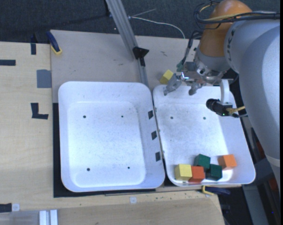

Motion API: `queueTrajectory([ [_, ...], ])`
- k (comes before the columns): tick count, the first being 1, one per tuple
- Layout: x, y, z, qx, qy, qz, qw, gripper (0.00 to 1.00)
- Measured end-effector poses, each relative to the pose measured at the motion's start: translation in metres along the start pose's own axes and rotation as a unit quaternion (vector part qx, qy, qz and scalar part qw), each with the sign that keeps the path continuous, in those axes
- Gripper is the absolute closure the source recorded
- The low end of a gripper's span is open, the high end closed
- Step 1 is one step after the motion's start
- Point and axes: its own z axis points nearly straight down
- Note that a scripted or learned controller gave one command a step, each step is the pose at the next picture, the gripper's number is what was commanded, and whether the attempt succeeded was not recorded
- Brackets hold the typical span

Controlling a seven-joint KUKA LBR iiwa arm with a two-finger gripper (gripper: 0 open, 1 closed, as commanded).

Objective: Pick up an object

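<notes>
Five blocks (202, 168) clustered at right bin (188, 125) near edge; gripper (181, 87) above far rim, fingers spread, yellow cube (167, 76) beside them, not gripped.

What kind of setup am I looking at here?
Likely a lab bench for robot grasping trials: two white bins, loose coloured blocks in the right one, tape marks on the bench.

I see two white bins, the left bin (106, 135) and the right bin (197, 125), both finely speckled with dark dots. In the right one lie a yellow block (182, 171), an orange-red block (197, 173), two dark green blocks (208, 166) and a lighter orange block (228, 161). Another small yellow block (167, 76) shows beside the silver-grey tool (184, 87). The surface (19, 139) is pale wood with dark tape marks; the arm (254, 55) is grey with an orange band.
</notes>
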Motion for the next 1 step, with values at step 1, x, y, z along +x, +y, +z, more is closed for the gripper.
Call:
queueTrajectory([
  [1,-0.0484,-0.1045,0.1037,0.006,0.001,0.004,1.0000,0.00],
])
